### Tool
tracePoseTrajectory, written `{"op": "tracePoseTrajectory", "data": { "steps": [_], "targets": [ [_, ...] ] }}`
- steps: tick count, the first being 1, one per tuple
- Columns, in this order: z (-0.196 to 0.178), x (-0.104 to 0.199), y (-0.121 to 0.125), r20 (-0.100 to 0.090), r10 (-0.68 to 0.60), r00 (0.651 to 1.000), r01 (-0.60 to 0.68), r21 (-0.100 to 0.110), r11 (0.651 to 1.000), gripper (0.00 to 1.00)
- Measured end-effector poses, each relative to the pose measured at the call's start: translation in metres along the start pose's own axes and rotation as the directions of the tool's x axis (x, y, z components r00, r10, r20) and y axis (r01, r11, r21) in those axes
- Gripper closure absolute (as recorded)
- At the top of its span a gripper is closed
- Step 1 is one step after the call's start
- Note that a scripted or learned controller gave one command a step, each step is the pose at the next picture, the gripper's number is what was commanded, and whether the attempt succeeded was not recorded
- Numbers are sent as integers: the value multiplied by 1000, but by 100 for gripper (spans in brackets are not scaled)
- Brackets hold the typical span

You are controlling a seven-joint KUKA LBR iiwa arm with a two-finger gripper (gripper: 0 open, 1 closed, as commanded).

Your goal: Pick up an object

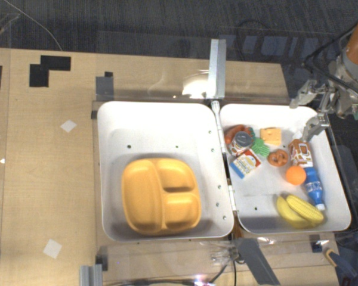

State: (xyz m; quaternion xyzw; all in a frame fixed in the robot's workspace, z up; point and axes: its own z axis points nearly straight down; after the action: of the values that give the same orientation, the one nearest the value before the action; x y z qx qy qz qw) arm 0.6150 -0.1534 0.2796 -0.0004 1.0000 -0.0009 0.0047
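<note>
The gripper point(316, 109) hangs above the right bin's point(334, 219) far corner; whether its jaws stand wide or narrow, I cannot tell. Below it lie a small carton point(301, 154), an orange ball point(296, 176), a blue bottle point(314, 190) and bananas point(298, 210). Label print is unreadable. The left bin point(119, 124) holds a yellow divided tray point(161, 194).

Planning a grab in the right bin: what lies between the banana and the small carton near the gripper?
In the camera view, an orange ball and a blue bottle lie between the banana and carton.
</note>
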Motion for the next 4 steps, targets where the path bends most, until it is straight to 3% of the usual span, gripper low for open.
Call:
{"op": "tracePoseTrajectory", "data": {
  "steps": [1, 2, 3, 4],
  "targets": [
    [95, -40, 36, -9, 105, 994, -105, -4, 994, 0],
    [164, -38, 61, 8, 280, 960, -280, -2, 960, 0],
    [86, -44, 74, 11, 304, 953, -304, -4, 953, 0],
    [134, -11, 65, -3, 549, 836, -549, 1, 836, 0]
  ]
}}
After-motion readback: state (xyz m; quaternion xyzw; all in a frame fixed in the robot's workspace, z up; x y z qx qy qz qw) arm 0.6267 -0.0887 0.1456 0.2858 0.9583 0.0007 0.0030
